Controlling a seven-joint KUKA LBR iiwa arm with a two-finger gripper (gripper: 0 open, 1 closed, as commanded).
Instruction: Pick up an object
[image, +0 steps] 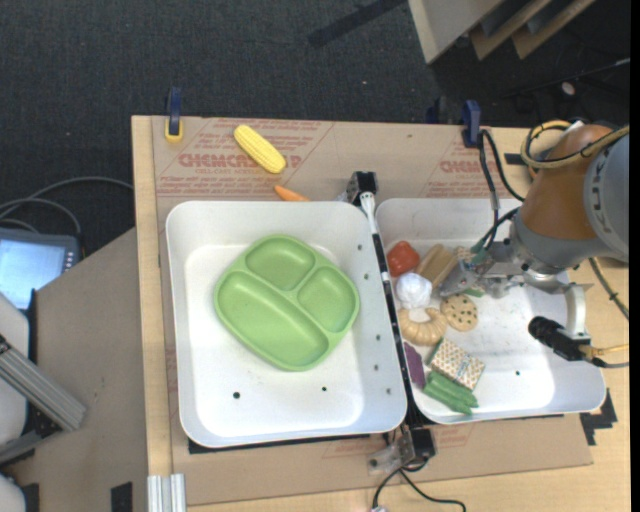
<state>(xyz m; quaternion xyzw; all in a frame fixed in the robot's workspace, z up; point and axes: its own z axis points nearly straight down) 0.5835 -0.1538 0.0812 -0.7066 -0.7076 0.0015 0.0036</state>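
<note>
Where the grey arm (585, 215) comes in from the right edge of the frame, its hand (478, 272) hangs low over the upper middle of the right bin (520, 385). From this angle it cannot be told whether the hand is released or clenched.

The things to pick from all lie in this bin, crowded toward its left half. Just left of the hand lies a tan stick (437, 262), set at a slant. Just below the hand sits a round brown cookie (461, 313) with dark chips. Further left, by the bin's left wall, a red tomato (403, 257) sits highest, with a white ball (413, 291) right under it. Below the ball is a pale ring-shaped pastry (422, 327), next to the cookie. Lower down, a purple piece (415, 365) runs along the left wall, a chequered block (457, 363) lies beside it, and a green pod (450, 393) lies near the bin's lower left corner.

The left bin (200, 400), in the middle of the frame, holds a green divided plate (287, 300). On the brown surface (200, 160) above it, toward the upper left, lies a yellow corn cob (259, 148). A small orange piece (291, 194) sits close to the left bin's top rim.
</note>
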